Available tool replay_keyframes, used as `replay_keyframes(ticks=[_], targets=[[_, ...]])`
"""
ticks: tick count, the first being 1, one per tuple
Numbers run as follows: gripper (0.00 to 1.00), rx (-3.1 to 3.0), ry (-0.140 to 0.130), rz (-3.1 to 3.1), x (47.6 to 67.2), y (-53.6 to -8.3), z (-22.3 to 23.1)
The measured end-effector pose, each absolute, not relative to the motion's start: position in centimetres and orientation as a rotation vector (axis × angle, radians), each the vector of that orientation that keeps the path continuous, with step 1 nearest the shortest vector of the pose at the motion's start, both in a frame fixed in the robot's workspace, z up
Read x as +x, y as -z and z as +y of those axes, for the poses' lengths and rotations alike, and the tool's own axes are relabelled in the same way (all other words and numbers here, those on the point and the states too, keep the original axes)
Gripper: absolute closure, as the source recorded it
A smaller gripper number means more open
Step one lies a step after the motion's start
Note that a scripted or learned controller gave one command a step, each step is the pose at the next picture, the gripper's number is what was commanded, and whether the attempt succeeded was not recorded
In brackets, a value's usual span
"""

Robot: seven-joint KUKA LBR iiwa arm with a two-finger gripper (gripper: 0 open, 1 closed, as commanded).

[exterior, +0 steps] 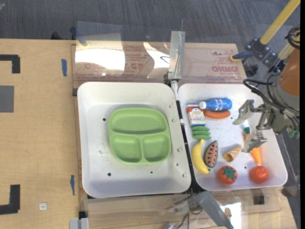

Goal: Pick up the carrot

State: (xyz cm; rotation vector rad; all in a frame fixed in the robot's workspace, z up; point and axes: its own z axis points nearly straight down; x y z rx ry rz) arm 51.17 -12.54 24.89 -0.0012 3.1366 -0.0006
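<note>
camera view: i am hovering the gripper (pixel 253 128) over the carrot (pixel 256 155) in the right bin (pixel 281 168) for aiming; fingers seemingly spread, grasping nothing.

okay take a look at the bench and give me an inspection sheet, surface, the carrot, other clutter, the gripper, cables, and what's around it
Surface: two white bins; left bin bears a green divided plate.
Job's things: carrot lies in the right bin, near its right wall.
Clutter: blue bottle, hot dog, banana, watermelon slice, cone, two red fruits.
Grippers: gripper hangs over the right bin, just above the carrot; no object seen between its fingers.
Cables: black cables loop at the wrist.
Surroundings: cardboard with blue tape marks, grey floor.
</note>
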Motion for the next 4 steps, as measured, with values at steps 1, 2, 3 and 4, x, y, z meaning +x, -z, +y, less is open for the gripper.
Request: replay_keyframes(ticks=[1, 2, 3, 4], targets=[[0.00, -0.104, -0.004, 3.145, 56.8, -13.8, -16.7], [0.00, -0.176, 0.001, 3.130, 57.0, -9.4, -21.1], [0.00, -0.318, 0.003, 3.116, 54.9, -8.9, -22.3], [1.00, -0.320, 0.010, 3.104, 55.3, -10.3, -22.2]])
